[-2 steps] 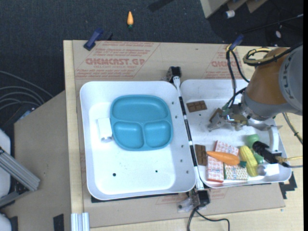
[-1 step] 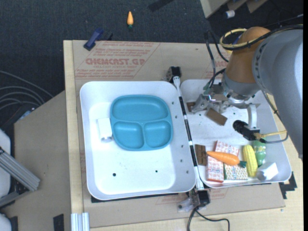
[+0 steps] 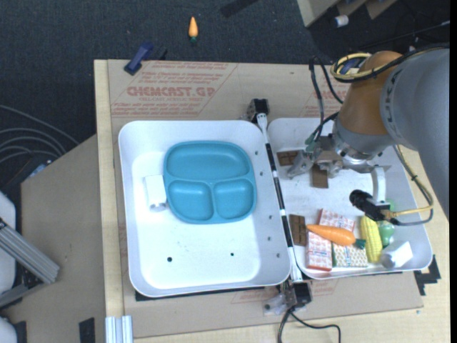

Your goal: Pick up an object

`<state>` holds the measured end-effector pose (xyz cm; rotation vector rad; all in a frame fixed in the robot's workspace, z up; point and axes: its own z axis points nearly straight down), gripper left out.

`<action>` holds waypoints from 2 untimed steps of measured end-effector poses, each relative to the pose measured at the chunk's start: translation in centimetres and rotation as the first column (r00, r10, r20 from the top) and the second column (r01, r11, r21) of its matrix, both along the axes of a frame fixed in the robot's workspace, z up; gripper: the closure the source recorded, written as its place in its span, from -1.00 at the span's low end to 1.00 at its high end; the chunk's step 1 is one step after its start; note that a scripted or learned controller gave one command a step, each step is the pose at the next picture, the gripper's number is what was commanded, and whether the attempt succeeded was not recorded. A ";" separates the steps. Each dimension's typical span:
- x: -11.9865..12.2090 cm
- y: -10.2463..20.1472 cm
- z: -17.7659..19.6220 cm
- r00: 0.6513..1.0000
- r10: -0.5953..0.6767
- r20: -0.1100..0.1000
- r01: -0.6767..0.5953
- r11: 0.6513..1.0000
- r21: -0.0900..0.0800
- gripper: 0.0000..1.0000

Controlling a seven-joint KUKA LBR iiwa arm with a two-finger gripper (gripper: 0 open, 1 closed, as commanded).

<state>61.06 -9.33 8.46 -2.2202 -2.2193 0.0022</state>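
Objects for picking lie in the right bin (image 3: pixel 418 252), mostly toward the viewer from the gripper (image 3: pixel 314 164): a carrot (image 3: pixel 330 232), a corn cob (image 3: pixel 371 238) and small cartons (image 3: pixel 327 245). Whether it is open or closed cannot be told; the arm (image 3: pixel 371 109) hides its top. Brown blocks (image 3: pixel 319 177) sit blurred beneath it.

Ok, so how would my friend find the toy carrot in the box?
Look in the right white bin, down at its near end where the toys are piled. The carrot lies across a red-and-white box, just left of the yellow corn cob. It is the only orange, pointed thing in that pile.
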 end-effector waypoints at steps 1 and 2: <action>0.0 0.0 1.0 1.000 0.000 0.001 0.000 1.000 0.001 1.00; -8.0 5.1 13.5 1.000 0.002 0.005 -0.002 1.000 0.000 1.00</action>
